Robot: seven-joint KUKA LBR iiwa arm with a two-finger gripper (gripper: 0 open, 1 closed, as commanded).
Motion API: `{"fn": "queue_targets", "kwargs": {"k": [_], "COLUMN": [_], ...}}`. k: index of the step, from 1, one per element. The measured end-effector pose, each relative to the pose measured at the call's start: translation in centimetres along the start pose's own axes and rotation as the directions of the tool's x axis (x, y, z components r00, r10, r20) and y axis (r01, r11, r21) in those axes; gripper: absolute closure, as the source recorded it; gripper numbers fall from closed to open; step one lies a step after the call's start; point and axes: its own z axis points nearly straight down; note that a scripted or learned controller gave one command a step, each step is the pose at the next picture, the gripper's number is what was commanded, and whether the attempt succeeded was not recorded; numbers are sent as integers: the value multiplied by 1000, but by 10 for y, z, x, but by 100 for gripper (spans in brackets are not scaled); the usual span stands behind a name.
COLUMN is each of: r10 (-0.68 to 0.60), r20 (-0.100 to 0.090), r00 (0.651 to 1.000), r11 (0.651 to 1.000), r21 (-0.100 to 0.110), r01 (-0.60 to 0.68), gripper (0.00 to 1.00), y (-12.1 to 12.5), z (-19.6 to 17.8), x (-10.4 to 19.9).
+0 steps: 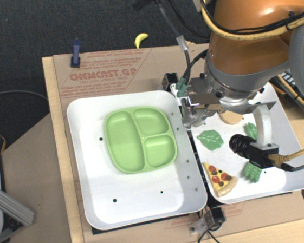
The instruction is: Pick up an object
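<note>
Green toy leaf (209, 139) lies in the right bin (287, 135), gripper (193, 113) just up-left of the leaf, its grip state can't be told, pizza slice (219, 178) near below the leaf, tan piece (230, 117) just up-right of it, half under the arm (256, 30).

A robotics lab: industrial arm (258, 2) over a cardboard-topped bench (108, 74), aluminium rail (12, 207) beside.

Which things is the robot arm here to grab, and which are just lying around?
For the job, probably: gripper, green leaf, pizza slice, all at the right bin.
Just lying about: green plate in the left bin; yellow banana and blue clip outside the bins.
</note>
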Motion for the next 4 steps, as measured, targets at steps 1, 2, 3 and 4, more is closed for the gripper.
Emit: {"fn": "queue_targets", "kwargs": {"k": [1, 2, 3, 4], "r10": [-4, 6, -2, -3], "r20": [0, 0, -7, 2], "r00": [1000, 1000, 1000, 1000], "r11": [1000, 1000, 1000, 1000], "r21": [7, 4, -21, 11], "r01": [4, -6, 2, 3], "gripper": [100, 100, 100, 100], "y": [-2, -1, 1, -2], "z": [38, 44, -126, -19], "x": [51, 2, 18, 58]}}
